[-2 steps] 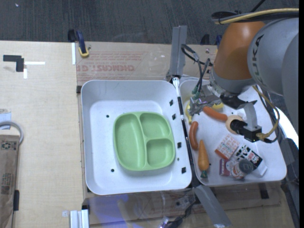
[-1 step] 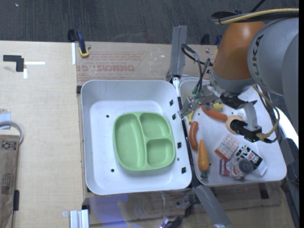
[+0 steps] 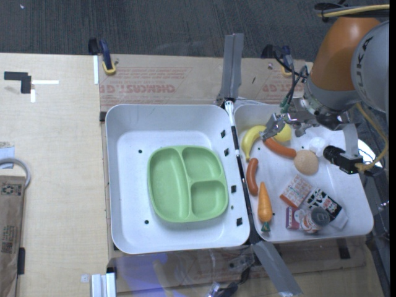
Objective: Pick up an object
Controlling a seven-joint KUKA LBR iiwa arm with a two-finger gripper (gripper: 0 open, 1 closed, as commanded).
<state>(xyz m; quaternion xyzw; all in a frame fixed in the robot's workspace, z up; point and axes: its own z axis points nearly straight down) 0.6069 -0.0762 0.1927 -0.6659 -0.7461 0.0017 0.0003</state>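
The arm enters from the upper right of the camera view, its broad orange band uppermost and a grey link curving off beside it toward the right edge. Below the band the grey wrist narrows and leans down and to the left. Thin cables run along the wrist from above, and a yellow hose arcs over the top of the orange section. At the wrist's lower end sits the tool, a cluster of dark and metallic parts pointing down-left. A black block juts out from the wrist on the lower right side. The tool's tips are too small and cluttered to read clearly.
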